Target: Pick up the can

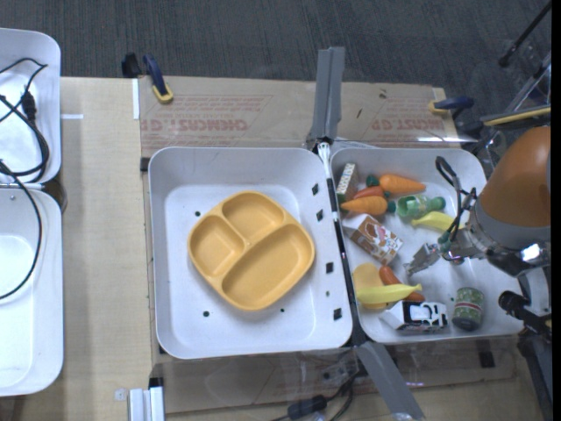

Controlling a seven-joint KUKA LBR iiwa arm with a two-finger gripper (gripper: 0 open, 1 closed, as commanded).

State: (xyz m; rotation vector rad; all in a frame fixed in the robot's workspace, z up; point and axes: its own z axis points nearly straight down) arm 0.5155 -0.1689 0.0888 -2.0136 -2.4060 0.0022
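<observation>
The can point(468, 308) is small, with a green label and a pale lid. It stands upright near the front right corner of the right bin point(456, 158). My gripper point(421, 260) hangs over the middle of that bin, up and to the left of the can and apart from it. Its fingers are open with nothing between them, and they point toward the brown carton point(377, 239).
The right bin also holds two carrots point(402, 183), a green toy point(419, 205), a banana point(386, 294) and a black-and-white toy point(423, 317) just left of the can. A yellow divided plate point(252, 250) lies in the left bin point(166, 261).
</observation>
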